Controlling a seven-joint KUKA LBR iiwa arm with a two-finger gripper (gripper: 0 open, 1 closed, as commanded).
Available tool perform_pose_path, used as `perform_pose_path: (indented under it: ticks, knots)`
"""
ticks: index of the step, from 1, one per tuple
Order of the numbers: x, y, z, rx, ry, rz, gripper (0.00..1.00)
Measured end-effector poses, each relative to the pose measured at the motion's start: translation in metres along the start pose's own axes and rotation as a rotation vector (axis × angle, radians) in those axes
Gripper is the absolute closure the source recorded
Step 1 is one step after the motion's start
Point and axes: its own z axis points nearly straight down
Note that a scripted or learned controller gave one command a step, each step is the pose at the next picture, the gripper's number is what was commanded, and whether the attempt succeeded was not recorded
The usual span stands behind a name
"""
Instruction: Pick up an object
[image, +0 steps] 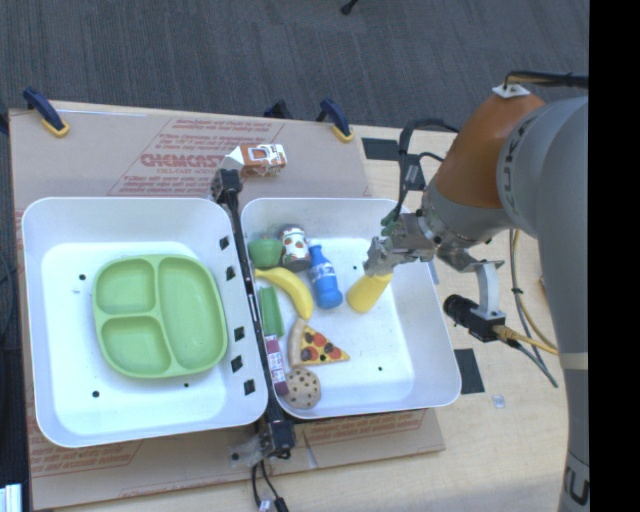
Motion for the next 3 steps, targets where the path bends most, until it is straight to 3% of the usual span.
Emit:
perform_pose_path:
  ticks: [1,2,3]
  knots:
    - [-0.041,0.026,-0.009,0.001,0.0,0.001,1.0]
    - [0.01,0.043,0.102,0.006,0.002,0.0,1.0]
    - [0.052,0.088,-0.015,-0.003,0.0,-0.001,1.0]
